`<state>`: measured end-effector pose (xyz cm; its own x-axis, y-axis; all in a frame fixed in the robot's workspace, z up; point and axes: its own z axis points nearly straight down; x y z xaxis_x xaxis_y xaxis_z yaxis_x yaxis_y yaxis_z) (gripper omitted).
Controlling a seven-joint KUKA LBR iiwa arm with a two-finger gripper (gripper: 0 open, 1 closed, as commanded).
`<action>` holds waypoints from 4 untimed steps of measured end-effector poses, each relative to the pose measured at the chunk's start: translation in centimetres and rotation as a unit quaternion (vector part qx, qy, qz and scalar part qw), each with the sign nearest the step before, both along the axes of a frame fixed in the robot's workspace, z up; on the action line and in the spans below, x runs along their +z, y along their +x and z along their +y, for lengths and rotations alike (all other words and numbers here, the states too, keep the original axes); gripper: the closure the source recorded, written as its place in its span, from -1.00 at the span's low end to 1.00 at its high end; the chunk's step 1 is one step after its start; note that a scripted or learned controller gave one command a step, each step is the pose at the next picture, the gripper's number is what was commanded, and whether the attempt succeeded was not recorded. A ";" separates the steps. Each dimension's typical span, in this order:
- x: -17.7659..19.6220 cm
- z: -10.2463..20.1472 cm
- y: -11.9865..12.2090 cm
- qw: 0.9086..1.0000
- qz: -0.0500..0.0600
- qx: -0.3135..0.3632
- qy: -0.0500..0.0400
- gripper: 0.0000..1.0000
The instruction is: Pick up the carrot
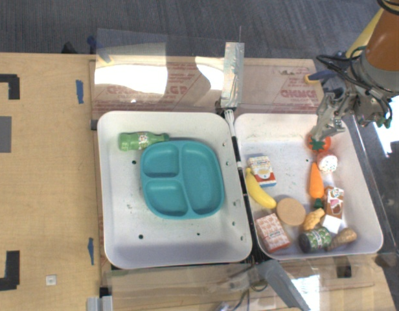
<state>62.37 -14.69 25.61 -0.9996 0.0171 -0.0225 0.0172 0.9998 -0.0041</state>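
The carrot (pixel 315 181), orange with a green top at its near end, lies lengthwise in the right bin (pixel 368 199), towards the bin's right side. My gripper (pixel 328 131) hangs over the bin's far right corner, behind the carrot and well apart from it. Its two silver fingers point down with a gap between them and hold nothing. Just under the left fingertip (pixel 319 132) sits a small red-orange fruit (pixel 318 142).
Around the carrot lie a white speckled piece (pixel 327 164), a small carton (pixel 334 201), a banana (pixel 259 190), a milk carton (pixel 262 170), a tan disc (pixel 291 210), a red box (pixel 272 232), a dark can (pixel 315 240) and a potato (pixel 342 238). The left bin (pixel 115 193) holds a teal divided plate (pixel 182 177) and a green bottle (pixel 142 140).
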 end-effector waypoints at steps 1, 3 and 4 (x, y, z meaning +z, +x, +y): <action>-15.9 -4.2 -3.4 0.995 0.010 0.098 0.001 1.00; -4.3 -4.3 -4.4 0.998 0.008 0.067 0.001 -1.00; -15.5 -0.8 -4.3 0.997 0.005 0.080 0.000 -1.00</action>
<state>58.09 -15.44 10.11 -0.9897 -0.1429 -0.0123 -0.1429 0.9897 -0.0035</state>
